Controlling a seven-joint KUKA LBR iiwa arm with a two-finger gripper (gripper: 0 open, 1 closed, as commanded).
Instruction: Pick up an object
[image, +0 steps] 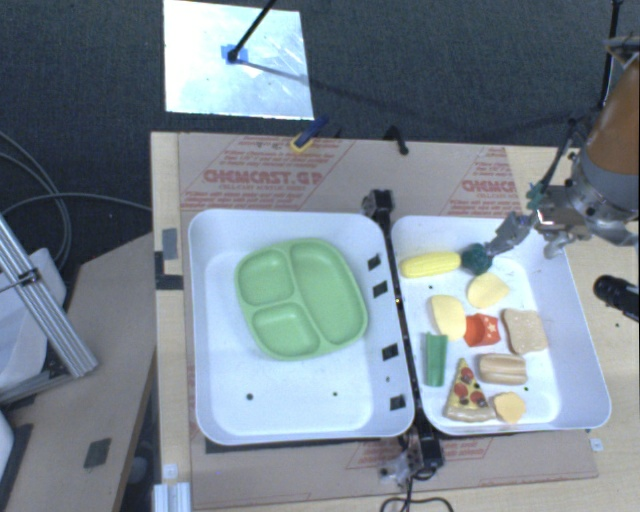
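Note:
The right bin (585, 365) holds several toy foods: a yellow corn cob (430, 264), a dark green lump (477, 259), a pale yellow piece (488, 290), a yellow wedge (449, 316), a red piece (482, 329), a bread slice (524, 331), a green stick (435, 359), a hot dog (502, 369) and a pizza slice (467, 392). My gripper (530, 240) hangs over the bin's far right corner, open. Its left finger (508, 233) slants down toward the dark green lump and ends just beside it. Nothing sits between the fingers.
The left bin (215, 400) carries a light green divided plate (299, 297). A black-clipped divider (392, 320) runs between the bins. A small round yellow piece (509, 407) lies near the right bin's front edge. A shiny sheet (240, 60) lies beyond the bench.

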